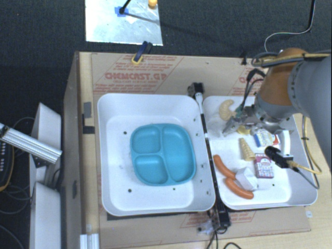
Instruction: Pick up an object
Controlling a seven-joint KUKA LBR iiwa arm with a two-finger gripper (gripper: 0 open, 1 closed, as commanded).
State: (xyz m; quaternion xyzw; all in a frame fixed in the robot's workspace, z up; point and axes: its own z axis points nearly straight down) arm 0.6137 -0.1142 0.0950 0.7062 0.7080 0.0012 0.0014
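My gripper (234, 124) hangs low over the upper left part of the right bin (301, 191). It is just below a pale banana-shaped piece (225, 108) and above a yellow corn cob (246, 148). Nothing shows held in it. A blue, white and red packet (264, 138) lies just right of the gripper. Further forward lie two orange sausages (224, 166) (239, 189), a white block (246, 179) and a small pink box (263, 166).
The left bin (111, 139) holds a blue divided plate (162, 153). A ridge (206, 139) separates the two bins. The grey arm with its orange band (277, 82) crosses the right bin's upper right corner.
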